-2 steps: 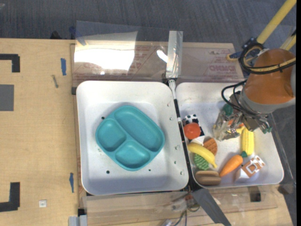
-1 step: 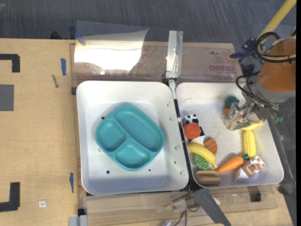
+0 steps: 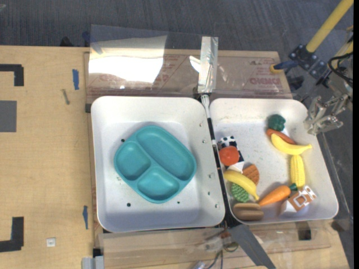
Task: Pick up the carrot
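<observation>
The carrot [image 3: 274, 195] is orange with a small green top and lies slanted near the front of the right bin [image 3: 255, 112]. It sits between a brown bun [image 3: 248, 210] and a white-and-orange box [image 3: 303, 198]. A metallic gripper [image 3: 321, 118] hangs over the right rim of that bin, well behind and to the right of the carrot and apart from it. Nothing shows between its fingers.
The right bin also holds a corn cob [image 3: 298, 170], two bananas [image 3: 289, 144] [image 3: 241, 180], a red tomato [image 3: 229, 156], a dark green piece [image 3: 276, 121] and a green piece [image 3: 240, 193]. A teal divided plate [image 3: 155, 162] lies in the left bin [image 3: 106, 122].
</observation>
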